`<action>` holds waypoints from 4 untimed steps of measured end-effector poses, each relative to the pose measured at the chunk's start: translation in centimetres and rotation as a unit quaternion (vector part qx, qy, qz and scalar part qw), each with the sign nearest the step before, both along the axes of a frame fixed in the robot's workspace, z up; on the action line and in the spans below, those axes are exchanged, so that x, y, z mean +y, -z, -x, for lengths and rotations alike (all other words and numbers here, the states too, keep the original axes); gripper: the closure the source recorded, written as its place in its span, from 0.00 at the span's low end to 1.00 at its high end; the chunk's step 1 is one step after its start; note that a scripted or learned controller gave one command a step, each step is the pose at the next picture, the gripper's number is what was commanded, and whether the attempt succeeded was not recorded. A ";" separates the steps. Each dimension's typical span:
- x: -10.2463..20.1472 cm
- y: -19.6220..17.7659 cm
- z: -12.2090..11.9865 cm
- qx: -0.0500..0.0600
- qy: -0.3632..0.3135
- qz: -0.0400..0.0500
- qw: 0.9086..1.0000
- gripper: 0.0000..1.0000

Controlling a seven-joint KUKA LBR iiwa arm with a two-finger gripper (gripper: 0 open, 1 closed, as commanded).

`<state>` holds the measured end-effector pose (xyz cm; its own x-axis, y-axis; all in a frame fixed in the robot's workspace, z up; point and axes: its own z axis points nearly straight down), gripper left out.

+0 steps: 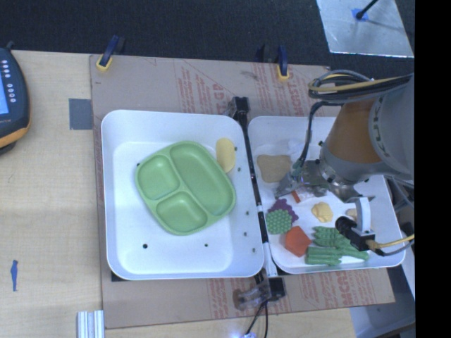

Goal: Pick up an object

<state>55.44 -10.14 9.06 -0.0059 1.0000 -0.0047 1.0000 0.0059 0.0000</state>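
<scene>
I am low over the right bin (394,259), my grey wrist with its orange band reaching across its far side, and my gripper (294,183) sits just beyond the tan, flat piece (273,166) that lies near the wall shared with the left bin (113,189). Whether my hand is released or clenched I cannot tell; my own wrist and cabling crowd that spot, and nothing is plainly seen between the tips.

By my reckoning the pick is not done. Every object I can make out lies on a bin floor: the tan piece beside my gripper, a purple-and-green grape-like cluster (280,217) nearer the camera from it, a red block (297,240) beyond that cluster, a small yellow piece (322,211) to the red block's far right, and a green leafy toy (335,246) along the bin's near edge. In the left bin rest a green divided plate (184,187) and a pale yellow piece (225,153) touching its far rim.

What is left, I judge, is closing on one item, likely the tan piece, and lifting it clear.
</scene>
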 end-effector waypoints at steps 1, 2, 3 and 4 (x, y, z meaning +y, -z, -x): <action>-0.2 -1.7 -0.2 -0.005 0.000 0.001 1.000 1.00; -0.2 -1.6 -0.1 -0.004 0.000 0.001 1.000 0.00; -0.4 -0.5 -5.0 -0.003 0.001 -0.001 1.000 0.00; -0.6 -1.8 -5.0 -0.006 -0.001 0.002 1.000 1.00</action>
